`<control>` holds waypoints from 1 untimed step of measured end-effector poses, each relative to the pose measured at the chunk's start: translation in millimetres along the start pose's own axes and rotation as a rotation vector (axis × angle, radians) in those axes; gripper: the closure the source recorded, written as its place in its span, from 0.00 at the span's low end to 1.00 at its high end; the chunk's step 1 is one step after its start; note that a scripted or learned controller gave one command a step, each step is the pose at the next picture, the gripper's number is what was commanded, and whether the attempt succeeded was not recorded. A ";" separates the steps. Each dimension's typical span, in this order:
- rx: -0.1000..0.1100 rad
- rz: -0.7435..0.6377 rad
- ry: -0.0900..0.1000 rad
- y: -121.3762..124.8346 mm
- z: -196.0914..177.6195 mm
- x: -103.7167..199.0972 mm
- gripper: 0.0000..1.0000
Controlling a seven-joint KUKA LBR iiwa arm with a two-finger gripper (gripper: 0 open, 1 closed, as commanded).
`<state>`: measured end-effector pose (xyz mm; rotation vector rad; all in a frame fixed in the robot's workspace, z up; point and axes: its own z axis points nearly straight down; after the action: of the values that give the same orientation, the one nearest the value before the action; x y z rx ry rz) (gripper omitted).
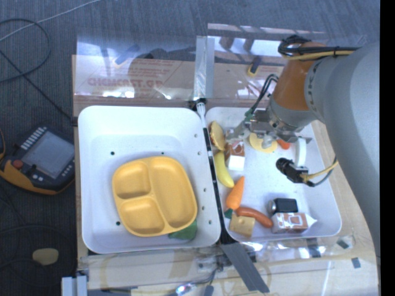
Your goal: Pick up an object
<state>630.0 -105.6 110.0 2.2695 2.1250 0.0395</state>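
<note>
White bins (92,184), yellow plate (154,195), carrot (235,193)

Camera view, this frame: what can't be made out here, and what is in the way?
- Gripper: fingers hidden under the wrist, so their state and any hold are unreadable.
- Yellow and red pieces beneath it: mostly covered by the arm, identity unclear.
- Green item in the left bin: largely under the yellow divided plate.
- Small carton in the right bin: print too small to read.

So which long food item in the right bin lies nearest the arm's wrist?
The banana, yellow, along the bin's left wall; the carrot and sausage lie lower down.
</note>
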 end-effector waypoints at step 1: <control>0.004 0.006 0.001 16.0 0.9 1.4 0.00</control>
<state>646.1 -105.2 109.7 2.2778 2.1210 0.0368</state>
